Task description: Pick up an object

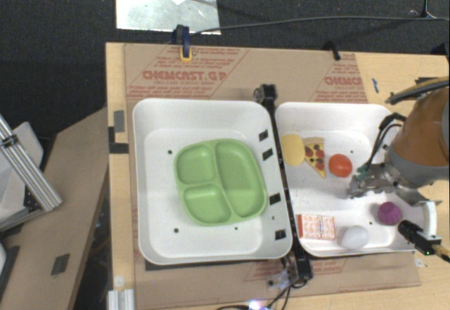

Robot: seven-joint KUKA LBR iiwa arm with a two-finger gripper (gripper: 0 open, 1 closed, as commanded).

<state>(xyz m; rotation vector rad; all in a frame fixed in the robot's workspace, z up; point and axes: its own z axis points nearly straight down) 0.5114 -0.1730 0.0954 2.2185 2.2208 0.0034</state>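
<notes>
Nothing lifted yet: hand low in the right bin at the frame's right, finger spread not discernible and nothing seen gripped, just beside the red ball, purple ball near, so grasp and lift remain.

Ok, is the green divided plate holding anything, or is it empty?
Empty. The green plate lies flat in the left bin, and all three of its compartments show bare green.
</notes>
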